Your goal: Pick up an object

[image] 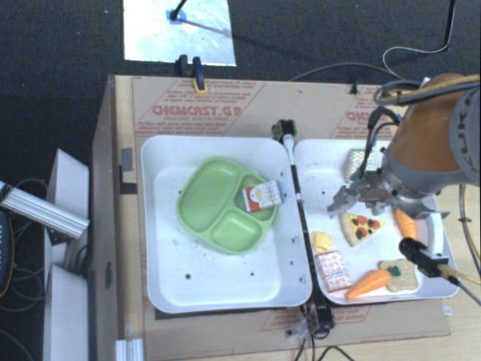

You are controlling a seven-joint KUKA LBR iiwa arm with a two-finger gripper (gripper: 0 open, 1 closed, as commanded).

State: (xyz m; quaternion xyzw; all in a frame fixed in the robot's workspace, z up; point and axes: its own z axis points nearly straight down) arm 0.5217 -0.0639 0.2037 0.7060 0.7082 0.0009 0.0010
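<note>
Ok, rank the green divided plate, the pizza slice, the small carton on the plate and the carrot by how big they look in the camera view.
1. green divided plate, by far the largest
2. carrot, pizza slice and small carton: all look alike in size, too close to rank

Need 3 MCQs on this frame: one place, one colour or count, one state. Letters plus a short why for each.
1. Where does the small red and white carton lie?
A. on the green divided plate in the left bin
B. on the bare floor of the right bin
C. on the bench outside both bins

2. How many carrots are in the right bin?
A. none
B. two
C. five

3. How does the pizza slice stand to the gripper?
A. clamped between the fingers and lifted
B. lying flat on the bin floor, just below the gripper
C. resting on the green plate

Answers:
1 A, the carton sits on the plate's right edge.
2 B, one carrot lies at the near rim, another beside the pizza slice.
3 B, the slice lies flat on the white floor, nothing gripped.
</note>
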